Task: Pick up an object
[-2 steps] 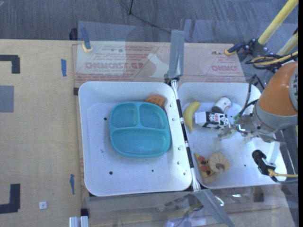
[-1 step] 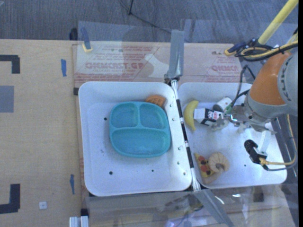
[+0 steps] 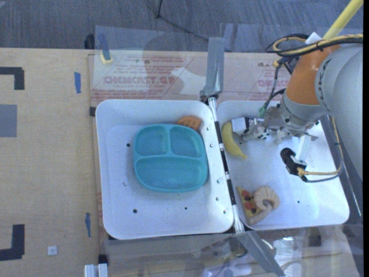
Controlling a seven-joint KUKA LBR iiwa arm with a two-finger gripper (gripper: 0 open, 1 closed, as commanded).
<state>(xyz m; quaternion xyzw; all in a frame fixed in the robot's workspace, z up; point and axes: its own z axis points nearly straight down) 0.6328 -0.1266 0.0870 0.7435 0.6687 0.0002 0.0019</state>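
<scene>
A grey arm's end effector hovers low in the right white bin, just beside a yellow banana lying against the bin's left wall. Its grip state cannot be told. That wall could block a clean grasp.

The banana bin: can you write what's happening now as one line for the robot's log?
arm: over right bin | gripper: beside banana | pizza slice toy: near corner | teal plate: left bin
</scene>
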